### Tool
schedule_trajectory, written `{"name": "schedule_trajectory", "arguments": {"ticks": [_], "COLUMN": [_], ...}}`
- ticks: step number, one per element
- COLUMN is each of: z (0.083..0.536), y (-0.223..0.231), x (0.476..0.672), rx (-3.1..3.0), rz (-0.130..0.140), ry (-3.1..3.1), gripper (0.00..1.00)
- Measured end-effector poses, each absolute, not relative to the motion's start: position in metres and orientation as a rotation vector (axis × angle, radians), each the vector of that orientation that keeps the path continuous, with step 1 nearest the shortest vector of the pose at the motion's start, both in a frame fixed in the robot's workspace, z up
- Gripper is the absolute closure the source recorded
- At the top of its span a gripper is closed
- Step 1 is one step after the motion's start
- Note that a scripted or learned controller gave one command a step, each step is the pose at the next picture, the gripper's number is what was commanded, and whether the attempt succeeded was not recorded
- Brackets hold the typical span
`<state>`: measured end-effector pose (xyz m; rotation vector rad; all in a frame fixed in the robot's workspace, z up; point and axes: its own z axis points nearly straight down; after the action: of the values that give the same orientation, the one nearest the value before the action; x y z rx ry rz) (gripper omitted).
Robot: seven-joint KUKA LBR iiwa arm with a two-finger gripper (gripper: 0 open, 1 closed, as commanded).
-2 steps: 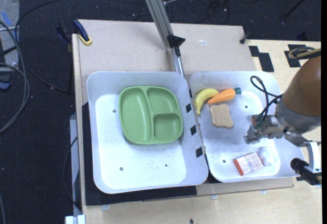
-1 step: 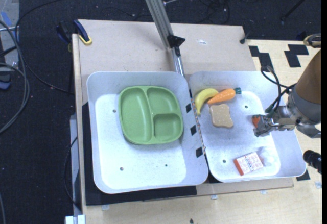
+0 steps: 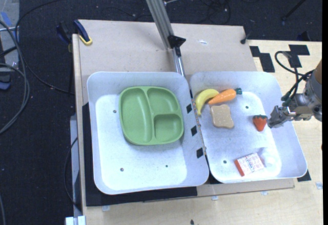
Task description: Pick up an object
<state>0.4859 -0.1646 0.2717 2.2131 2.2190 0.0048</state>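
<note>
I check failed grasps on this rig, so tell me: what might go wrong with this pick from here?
The gripper sits beside the small red toy near the right bin's sloping wall; fingers may strike the wall or nudge the toy away. The banana, carrot and bread slice lie bunched, so reaching there may catch two at once.

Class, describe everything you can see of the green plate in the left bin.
The green plate is a rounded-square divided dish of matte, plastic-looking pale green, with three compartments: one tall at the left, two smaller at the right. It lies flat and upright in the upper middle of the left bin, resting on its floor, touching nothing else.
</note>
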Motion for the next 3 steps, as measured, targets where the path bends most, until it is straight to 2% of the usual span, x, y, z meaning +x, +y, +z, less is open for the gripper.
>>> {"name": "schedule_trajectory", "arguments": {"ticks": [2,3], "z": [0.250,0.256], "y": [-0.072,-0.019], "x": [0.499,0.504], "rx": [2.214,2.212], "rz": [0.001,0.003], "ry": [2.230,2.231], "gripper": [1.00,1.00]}}
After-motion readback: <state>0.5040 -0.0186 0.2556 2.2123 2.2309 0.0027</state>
